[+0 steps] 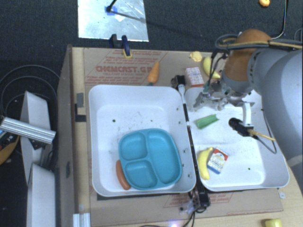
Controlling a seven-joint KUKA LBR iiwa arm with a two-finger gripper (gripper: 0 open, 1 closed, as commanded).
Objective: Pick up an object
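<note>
Your gripper (211, 100) hangs with its fingers spread and empty (nothing between them), and the green block (206, 121) lies just below their tips, long axis slanting up to the right.

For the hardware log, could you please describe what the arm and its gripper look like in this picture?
The arm is a thick, rounded, light grey body with a glossy orange band above the wrist. Dark cables loop around it near that band. The gripper is a small assembly of bare grey metal parts, much slimmer than the arm.
</note>
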